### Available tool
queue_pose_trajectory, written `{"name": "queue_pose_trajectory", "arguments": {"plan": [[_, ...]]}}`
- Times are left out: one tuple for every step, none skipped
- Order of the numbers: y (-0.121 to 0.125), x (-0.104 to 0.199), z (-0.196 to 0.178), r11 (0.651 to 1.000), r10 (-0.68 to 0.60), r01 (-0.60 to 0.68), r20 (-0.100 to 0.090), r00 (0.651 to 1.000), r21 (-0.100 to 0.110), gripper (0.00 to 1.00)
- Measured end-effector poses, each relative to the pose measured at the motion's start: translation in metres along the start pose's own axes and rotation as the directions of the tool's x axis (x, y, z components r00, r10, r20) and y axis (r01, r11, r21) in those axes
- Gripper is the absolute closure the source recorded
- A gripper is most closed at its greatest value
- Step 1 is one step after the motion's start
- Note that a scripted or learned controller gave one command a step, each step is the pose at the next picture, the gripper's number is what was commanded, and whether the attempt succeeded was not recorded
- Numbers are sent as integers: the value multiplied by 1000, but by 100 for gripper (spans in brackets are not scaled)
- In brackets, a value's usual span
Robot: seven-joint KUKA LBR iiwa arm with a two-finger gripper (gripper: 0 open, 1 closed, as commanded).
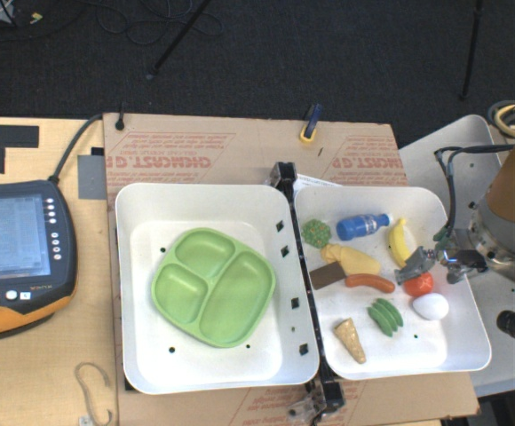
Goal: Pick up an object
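Note:
The right bin [457, 353] holds several toy foods: a broccoli floret [317, 232], a blue bottle [362, 226], a yellow banana [401, 240], a pale yellow piece [351, 257], a brown block [327, 276], a red sausage [370, 282], a green pod [384, 316], a cone [350, 340], a white egg [431, 306] and a small red piece [420, 284]. My gripper [435, 271] hangs at the bin's right side, just above the red piece and the egg. Its two grey fingers stand apart, open, with nothing seen between them.
A green divided plate [213, 287] lies in the left bin [133, 238]. A black divider [297, 282] runs between the bins. A teach pendant [18, 247] rests on the bench at far left. Cables hang beside the arm at the right.

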State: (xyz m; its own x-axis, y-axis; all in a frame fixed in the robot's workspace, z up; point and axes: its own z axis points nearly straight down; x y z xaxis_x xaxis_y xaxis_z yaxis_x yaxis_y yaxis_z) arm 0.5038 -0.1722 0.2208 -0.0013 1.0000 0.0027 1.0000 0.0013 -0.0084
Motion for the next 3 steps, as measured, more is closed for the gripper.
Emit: {"name": "queue_pose_trajectory", "arguments": {"plan": [[-2, 1, 44, 1000, 1, -1, 0, 1000, 0, 0], [-1, 0, 108, 1000, 0, 0, -1, 1000, 1, 0], [0, 3, 134, 1000, 0, 0, -1, 1000, -5, 0]]}}
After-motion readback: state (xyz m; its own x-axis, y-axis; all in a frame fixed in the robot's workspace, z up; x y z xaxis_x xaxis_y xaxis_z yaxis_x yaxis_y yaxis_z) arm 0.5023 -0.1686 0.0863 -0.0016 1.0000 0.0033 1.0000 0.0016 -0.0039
